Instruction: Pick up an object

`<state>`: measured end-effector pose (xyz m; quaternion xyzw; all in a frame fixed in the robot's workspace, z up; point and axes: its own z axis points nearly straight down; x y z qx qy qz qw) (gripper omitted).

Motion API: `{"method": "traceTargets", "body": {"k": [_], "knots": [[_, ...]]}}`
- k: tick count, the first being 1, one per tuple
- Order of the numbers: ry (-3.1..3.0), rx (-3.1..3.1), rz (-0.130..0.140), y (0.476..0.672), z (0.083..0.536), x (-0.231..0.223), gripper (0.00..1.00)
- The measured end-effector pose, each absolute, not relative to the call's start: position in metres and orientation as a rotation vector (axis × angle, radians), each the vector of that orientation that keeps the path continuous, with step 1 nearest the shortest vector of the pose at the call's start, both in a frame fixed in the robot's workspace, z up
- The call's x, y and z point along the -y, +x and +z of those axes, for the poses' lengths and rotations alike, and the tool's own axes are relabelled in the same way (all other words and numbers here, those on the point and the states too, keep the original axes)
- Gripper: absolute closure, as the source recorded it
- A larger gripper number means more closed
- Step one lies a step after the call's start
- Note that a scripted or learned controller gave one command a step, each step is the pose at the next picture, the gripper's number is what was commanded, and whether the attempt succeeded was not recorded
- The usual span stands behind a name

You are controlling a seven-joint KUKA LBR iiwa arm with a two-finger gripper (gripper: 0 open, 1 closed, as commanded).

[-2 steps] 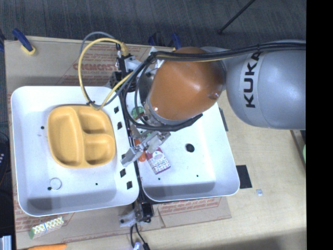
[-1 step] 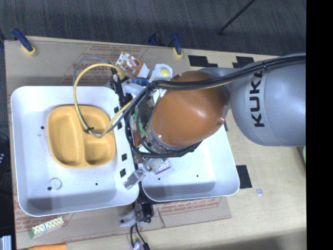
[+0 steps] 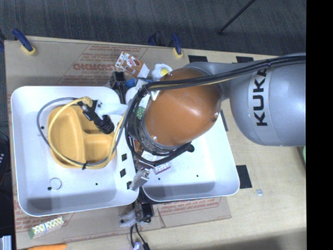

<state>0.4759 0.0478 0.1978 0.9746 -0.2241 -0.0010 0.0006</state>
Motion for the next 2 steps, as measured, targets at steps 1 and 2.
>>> {"method": "traceTargets", "body": {"k": [1, 2], "knots": [[3.125, 0.311, -0.005, 0.4833, 0.1912, -0.0423, 0.0], [3.123, 0.311, -0.006, 0.4808, 0.1912, -0.0345, 0.0]]}}
